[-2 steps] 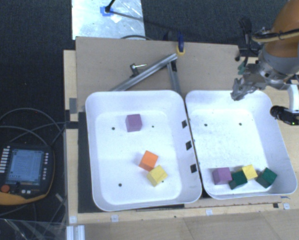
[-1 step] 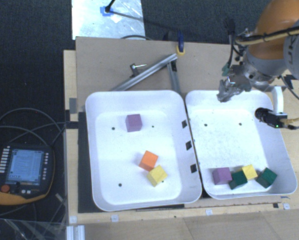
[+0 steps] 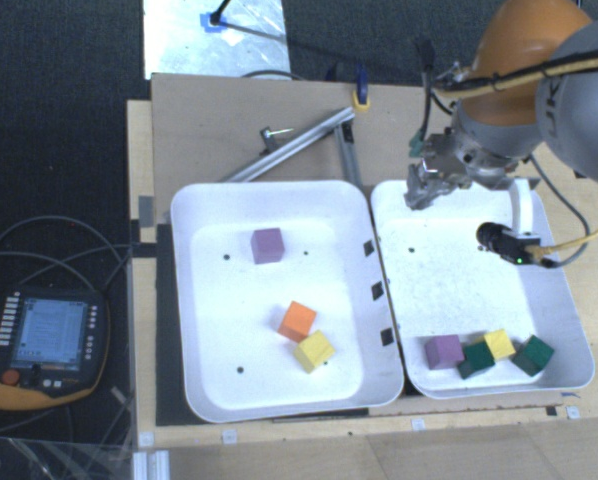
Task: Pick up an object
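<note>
The pincer (image 3: 422, 196) hangs over the far edge of the right bin (image 3: 449, 268), near that bin's far-left corner, and nothing shows between its tips; whether it is spread or pressed together cannot be told from this slanted view. The grey arm with its orange band (image 3: 524, 28) reaches in from the right behind it.

The bin floor right under the pincer is bare. The nearest candidates sit well toward the camera from it, in a tight row along the right bin's near wall: a purple cube (image 3: 443, 350), a dark green cube (image 3: 475, 359), a yellow cube (image 3: 499, 344) and a second dark green cube (image 3: 532, 354). They touch or nearly touch, so a descent there would probably knock a neighbour or jam against the wall.

To the pincer's left, across the rims, the left bin (image 3: 209, 288) offers easier picks. The lone purple cube (image 3: 267, 245) stands apart with free floor on every side, and it looks like the cleanest target: centre over it, align with its faces, and lower straight down. The orange cube (image 3: 297, 320) and the yellow cube (image 3: 314, 350) beyond touch at a corner and are less inviting.
</note>
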